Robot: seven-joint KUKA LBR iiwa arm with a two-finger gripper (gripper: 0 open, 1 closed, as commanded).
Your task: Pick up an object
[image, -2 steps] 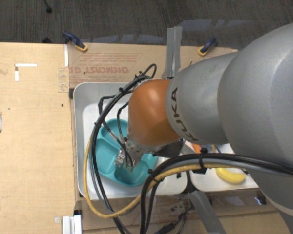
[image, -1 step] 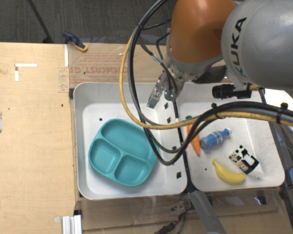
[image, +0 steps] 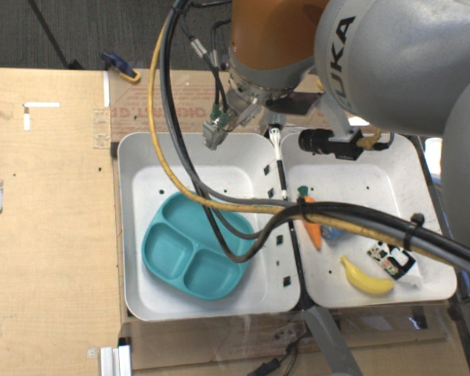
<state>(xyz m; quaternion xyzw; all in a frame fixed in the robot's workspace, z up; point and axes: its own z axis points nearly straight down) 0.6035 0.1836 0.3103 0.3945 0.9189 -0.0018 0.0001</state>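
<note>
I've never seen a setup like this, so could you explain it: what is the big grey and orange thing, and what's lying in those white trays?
It is a KUKA robot arm, seen by a camera above the bench. Its gripper hangs over the far edge of the left bin; nothing shows between its fingers. Cables trail from it across both bins. The left bin holds a teal divided plate. The right bin holds a toy banana, a toy carrot and a small black-and-white object.
</note>
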